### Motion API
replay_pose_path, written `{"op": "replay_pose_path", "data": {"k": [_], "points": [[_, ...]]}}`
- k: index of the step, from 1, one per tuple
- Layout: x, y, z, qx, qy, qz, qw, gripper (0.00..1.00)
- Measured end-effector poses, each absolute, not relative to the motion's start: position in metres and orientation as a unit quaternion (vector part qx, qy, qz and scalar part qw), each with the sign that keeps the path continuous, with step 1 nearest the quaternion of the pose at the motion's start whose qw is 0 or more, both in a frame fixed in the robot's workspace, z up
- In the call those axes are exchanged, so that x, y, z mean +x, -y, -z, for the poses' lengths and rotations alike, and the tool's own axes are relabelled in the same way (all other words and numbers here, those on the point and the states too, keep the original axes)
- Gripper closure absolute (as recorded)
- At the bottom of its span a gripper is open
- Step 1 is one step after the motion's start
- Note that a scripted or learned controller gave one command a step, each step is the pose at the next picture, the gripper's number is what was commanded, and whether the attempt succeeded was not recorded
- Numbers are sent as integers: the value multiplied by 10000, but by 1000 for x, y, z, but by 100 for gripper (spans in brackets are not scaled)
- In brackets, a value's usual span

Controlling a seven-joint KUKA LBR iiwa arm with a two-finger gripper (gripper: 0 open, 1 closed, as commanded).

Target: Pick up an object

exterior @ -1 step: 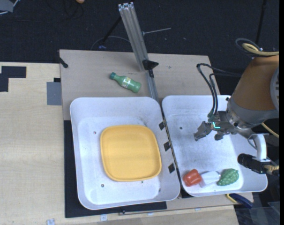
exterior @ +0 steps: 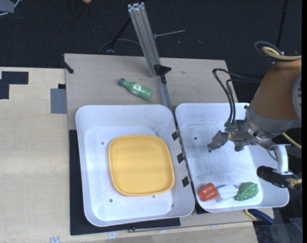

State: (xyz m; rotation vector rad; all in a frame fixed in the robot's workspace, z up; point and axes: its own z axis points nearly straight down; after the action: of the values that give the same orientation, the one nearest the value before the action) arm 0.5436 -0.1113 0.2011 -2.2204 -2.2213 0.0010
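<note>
Left bin [exterior: 87,135] holds 1 yellow plate [exterior: 141,164]; right bin [exterior: 194,120] holds red pepper [exterior: 208,191], green grapes [exterior: 246,191]; hand [exterior: 217,142] open, empty.

A plain yellow plate [exterior: 141,164] is sitting in the white left bin [exterior: 92,120]. Right of the plate, in the equally white right bin [exterior: 194,116], a red-orange pepper [exterior: 208,191], a white piece [exterior: 227,192] and a green bunch [exterior: 246,191] are lying. Beyond the plate, a green bottle [exterior: 136,88] with a pale label is showing against the tan counter [exterior: 92,75].
</note>
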Motion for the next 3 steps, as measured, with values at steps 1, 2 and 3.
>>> {"op": "replay_pose_path", "data": {"k": [1, 2, 3], "points": [[541, 112, -138, -7069, 7073, -20, 25, 0], [541, 112, -91, -7069, 7073, -2, 1, 0], [542, 113, -103, -7079, 7063, 11, -14, 100]]}}
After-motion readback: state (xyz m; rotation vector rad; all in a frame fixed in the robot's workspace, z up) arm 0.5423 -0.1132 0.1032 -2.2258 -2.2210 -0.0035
